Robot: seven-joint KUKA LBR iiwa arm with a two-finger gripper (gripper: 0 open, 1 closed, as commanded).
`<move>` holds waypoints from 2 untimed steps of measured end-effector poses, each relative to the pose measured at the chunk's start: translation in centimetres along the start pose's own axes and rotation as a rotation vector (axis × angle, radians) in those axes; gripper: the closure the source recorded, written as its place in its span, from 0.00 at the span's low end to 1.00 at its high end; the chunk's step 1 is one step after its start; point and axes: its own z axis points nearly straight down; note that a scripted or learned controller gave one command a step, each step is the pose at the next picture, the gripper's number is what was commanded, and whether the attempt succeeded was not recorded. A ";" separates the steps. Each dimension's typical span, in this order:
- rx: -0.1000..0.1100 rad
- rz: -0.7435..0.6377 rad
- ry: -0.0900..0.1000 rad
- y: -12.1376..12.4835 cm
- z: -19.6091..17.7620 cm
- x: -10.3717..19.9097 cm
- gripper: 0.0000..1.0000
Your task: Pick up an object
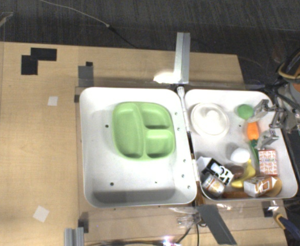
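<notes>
Reaching in from the right edge of the frame, the gripper [267,121] hangs over the right side of the right bin [226,94], its two metal fingers spread wide apart, one near the upper right of the bin and one lower down, with nothing between them. Just left of the lower finger lies an orange carrot-like piece [253,131], close to it but not gripped. A green round object [244,110] sits just above the carrot, near the upper finger.

Further left in the same bin sits a white bowl [209,119], upright, close to the divider between the bins. A small white ball [239,155] lies below the carrot. Along the bin's lower edge things are crowded together: a black and white can [217,175] tipped on its side, a yellow banana [248,170], a pink patterned carton [267,163] and a brown and white carton [262,186], several of them touching.

The left bin [98,152] holds a green divided plate [142,130], lying a little above its middle. Both bins rest on a pale wooden bench [32,152].
</notes>
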 end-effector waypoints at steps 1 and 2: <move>0.003 -0.075 -0.006 -0.9 8.8 -1.9 0.00; 0.001 -0.028 -0.006 2.2 9.9 -2.8 0.00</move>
